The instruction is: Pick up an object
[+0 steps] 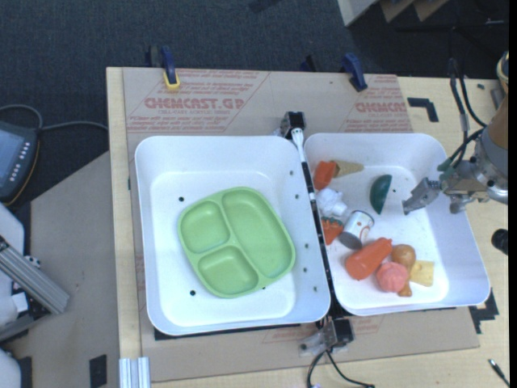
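My gripper [440,194] hangs over the right bin [460,285], near its right wall, fingers spread with nothing between them. Just left of it lies a dark green piece [380,191]. Below, an orange carrot [367,258], pink lump [392,277] and yellow block [422,273] cluster together. The left bin [153,168] holds a green tray [235,241].

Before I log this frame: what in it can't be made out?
- Arm: cut off by the camera view's right edge.
- Pincer: too blurred and small to tell its state.
- Grey-white items by the right bin's left wall: clustered, identities unclear.
- Yellow piece: partly overlapped by the pink object.
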`<state>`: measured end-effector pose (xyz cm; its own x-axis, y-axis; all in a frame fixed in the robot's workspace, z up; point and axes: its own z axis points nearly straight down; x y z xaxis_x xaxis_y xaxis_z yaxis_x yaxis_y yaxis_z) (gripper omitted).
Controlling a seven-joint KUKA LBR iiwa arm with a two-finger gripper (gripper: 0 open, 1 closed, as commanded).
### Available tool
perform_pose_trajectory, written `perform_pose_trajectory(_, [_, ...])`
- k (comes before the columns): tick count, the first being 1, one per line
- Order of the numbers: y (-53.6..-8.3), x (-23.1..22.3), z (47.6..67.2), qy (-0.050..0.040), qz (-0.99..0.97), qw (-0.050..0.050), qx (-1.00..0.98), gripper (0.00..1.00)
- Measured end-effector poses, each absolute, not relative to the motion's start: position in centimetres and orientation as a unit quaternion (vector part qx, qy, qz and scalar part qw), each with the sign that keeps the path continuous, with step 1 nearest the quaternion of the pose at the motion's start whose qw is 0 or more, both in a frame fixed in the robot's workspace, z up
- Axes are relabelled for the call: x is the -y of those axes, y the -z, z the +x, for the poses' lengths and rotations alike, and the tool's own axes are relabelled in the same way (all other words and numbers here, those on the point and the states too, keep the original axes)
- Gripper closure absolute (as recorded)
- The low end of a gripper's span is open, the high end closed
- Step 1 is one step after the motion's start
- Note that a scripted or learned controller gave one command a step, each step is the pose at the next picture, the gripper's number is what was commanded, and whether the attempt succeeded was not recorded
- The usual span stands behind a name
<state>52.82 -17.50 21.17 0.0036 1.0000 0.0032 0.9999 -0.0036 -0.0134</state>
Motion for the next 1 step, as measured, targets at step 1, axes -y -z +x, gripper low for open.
perform_pose_trajectory(1, [-21.84,17.47,53.12,-0.0001,-0.707,0.000,0.707,0.00])
